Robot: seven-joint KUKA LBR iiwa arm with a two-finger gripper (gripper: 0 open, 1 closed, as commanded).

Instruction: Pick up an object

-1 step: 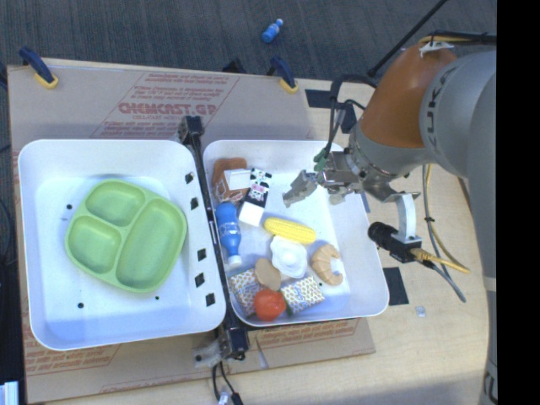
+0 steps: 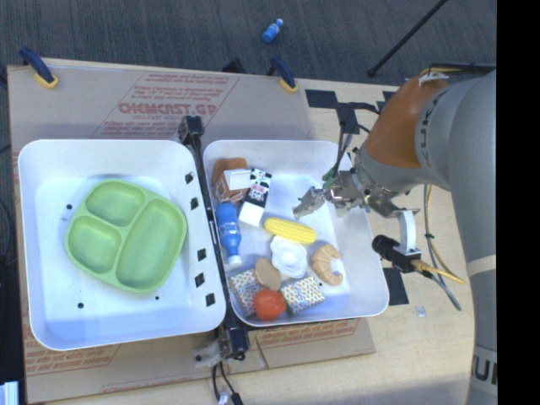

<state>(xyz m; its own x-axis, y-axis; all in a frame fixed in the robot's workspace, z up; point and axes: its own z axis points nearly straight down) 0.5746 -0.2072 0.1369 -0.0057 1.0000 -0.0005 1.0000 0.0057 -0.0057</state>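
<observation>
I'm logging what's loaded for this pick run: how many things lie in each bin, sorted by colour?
Green: 1, divided plate, left bin
Yellow: 1, corn cob, right bin
Blue: 1, bottle
Red: 1, tomato
White: 1, egg-like piece
Tan or brown: 3, including croissant
Patterned or mixed: 4
Total: 12

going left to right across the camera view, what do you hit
green divided plate → blue bottle → corn cob → croissant → claw on the grey arm
</observation>
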